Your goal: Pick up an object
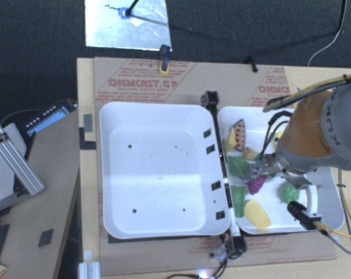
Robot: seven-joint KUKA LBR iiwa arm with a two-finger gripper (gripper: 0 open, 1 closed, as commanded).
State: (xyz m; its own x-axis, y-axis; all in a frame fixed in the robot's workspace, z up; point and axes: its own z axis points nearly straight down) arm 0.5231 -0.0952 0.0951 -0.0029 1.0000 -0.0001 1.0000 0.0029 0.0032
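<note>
Gripper fingers (blurred) indistinct above purple toy.

I see my arm reaching into the right bin, its claw low among a purple piece, a green piece, a yellow piece and a watermelon slice. The left bin sits alongside on the bench.

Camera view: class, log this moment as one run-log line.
arm: over right bin | gripper: low among toys, by purple grapes | grasp: unconfirmed | left bin: untouched
</note>
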